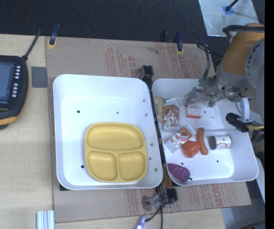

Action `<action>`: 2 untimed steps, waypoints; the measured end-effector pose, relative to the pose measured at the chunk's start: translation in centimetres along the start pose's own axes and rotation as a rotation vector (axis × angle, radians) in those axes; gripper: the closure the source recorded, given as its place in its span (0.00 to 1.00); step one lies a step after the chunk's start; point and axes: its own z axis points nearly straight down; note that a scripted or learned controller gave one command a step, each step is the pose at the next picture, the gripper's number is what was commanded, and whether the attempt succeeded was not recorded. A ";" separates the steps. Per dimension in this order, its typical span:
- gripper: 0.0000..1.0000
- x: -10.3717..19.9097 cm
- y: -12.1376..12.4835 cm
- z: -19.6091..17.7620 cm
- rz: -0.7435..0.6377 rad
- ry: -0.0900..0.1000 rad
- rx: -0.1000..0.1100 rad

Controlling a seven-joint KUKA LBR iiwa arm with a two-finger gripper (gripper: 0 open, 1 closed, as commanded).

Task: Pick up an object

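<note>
While the claw [199,95] hangs over the right bin [241,168], grip state unclear, sausage [202,140] lying lengthwise front-to-back.

A divided tray [116,152] lies in the left bin [67,92]; the right bin [239,163] holds several small items.

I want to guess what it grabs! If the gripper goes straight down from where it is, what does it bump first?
Probably the small red and white packet just under the gripper, though height is hard to judge from above.

Small food items [194,142] in right bin [241,171]
</note>
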 end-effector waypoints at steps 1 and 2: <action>0.00 0.8 -12.5 0.1 -0.001 -0.003 -0.001; 1.00 0.7 -12.5 -0.9 -0.006 -0.004 0.000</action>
